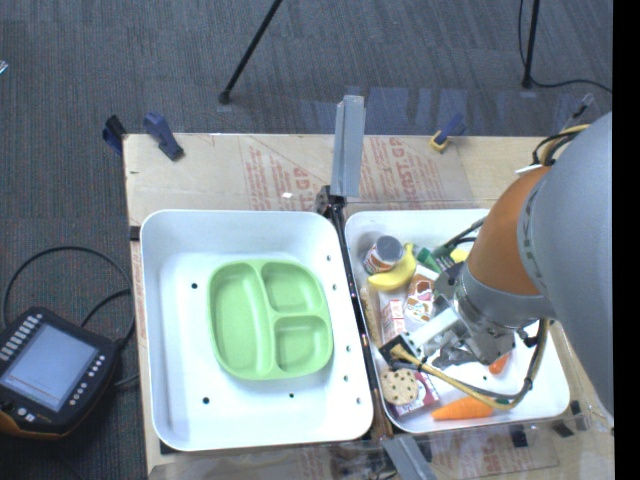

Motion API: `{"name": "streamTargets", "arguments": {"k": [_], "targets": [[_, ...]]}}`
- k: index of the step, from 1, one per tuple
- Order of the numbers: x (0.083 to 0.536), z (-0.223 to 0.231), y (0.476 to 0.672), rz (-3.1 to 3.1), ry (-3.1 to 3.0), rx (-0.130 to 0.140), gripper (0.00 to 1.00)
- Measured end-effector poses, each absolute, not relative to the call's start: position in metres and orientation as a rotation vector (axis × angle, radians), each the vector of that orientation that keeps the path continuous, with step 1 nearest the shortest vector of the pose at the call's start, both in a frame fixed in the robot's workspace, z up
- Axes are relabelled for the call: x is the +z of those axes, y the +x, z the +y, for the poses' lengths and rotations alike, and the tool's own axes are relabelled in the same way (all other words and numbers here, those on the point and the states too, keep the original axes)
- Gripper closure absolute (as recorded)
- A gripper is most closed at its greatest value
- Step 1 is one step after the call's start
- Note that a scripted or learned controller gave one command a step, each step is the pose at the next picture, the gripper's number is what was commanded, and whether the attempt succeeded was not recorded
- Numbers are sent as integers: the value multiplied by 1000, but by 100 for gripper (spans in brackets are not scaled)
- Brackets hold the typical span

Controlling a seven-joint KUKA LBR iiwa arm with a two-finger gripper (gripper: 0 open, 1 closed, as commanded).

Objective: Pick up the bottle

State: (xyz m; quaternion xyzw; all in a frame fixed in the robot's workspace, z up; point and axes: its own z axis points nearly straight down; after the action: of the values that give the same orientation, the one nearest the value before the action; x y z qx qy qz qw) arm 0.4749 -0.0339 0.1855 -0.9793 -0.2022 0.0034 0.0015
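Note:
The bottle [380,254], small with a grey top and a reddish-brown label, stands near the back left corner of the right bin [556,388]. A yellow banana [396,272] lies against its front side. My gripper [452,352] hangs low over the middle of the right bin, in front of and to the right of the bottle, and apart from it. Beneath and beside the gripper lie a red-and-white carton [398,315], a cookie [401,384] and an orange carrot [463,409]. Nothing shows between the fingers.
The left bin [165,268] holds a green divided plate [270,318]. A green item [429,258] and a small orange piece [500,365] also lie in the right bin. A metal post [348,158] stands behind the divide between the bins.

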Motion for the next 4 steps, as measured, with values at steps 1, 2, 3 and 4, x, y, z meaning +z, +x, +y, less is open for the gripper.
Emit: {"name": "streamTargets", "arguments": {"k": [1, 2, 3, 4], "targets": [[231, -27, 571, -321, -3124, 9, 100], [131, -84, 618, -335, -3121, 11, 100], [98, -167, 627, -370, -3116, 7, 100], [87, -193, 598, -338, -3101, 2, 100]]}}
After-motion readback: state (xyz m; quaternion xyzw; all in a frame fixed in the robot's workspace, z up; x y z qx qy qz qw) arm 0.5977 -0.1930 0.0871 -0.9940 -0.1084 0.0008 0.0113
